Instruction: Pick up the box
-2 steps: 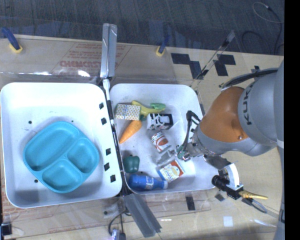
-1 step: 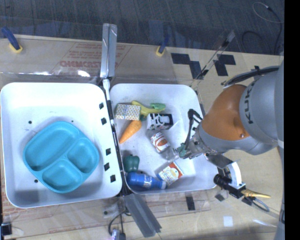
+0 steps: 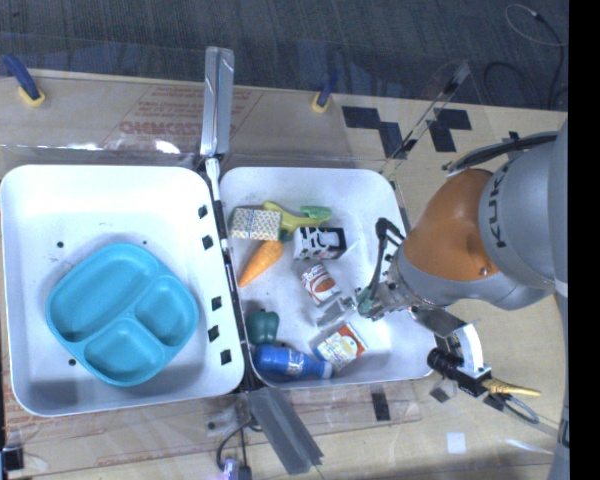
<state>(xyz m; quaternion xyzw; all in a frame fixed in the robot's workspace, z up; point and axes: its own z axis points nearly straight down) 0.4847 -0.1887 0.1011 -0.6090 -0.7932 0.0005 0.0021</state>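
Two shallow white bins are carried side by side on the worktop (image 3: pixel 100 118). The left white bin (image 3: pixel 30 198) contains a light blue plastic plate with three compartments (image 3: pixel 123 313), lying toward the near side of that bin.

The right white bin (image 3: pixel 365 183) contains a cluster of small items. A small box with a white, red and orange printed wrapper (image 3: pixel 339 347) lies tilted near the bin's near wall, just right of a blue plastic bottle lying on its side (image 3: pixel 290 364). A dark green pepper-shaped toy (image 3: pixel 262 325) rests just above the bottle's left end. A second small carton with red and white print (image 3: pixel 320 283) lies near the centre of the bin, and a black-and-white patterned carton (image 3: pixel 318 240) is seen just above it. An orange carrot-shaped toy (image 3: pixel 259 260) lies at a slant toward the left wall, below a tan woven-textured block (image 3: pixel 253 224). A yellow and green elongated toy (image 3: pixel 298 213) lies beside that block.

The grey arm with the orange band (image 3: pixel 450 238) is reached in from the right, over the right wall of the right bin. The tool (image 3: pixel 365 303) is positioned low inside the bin, just above and right of the printed box and near the central carton. The state of the tool cannot be told; no item is seen to be held by it.
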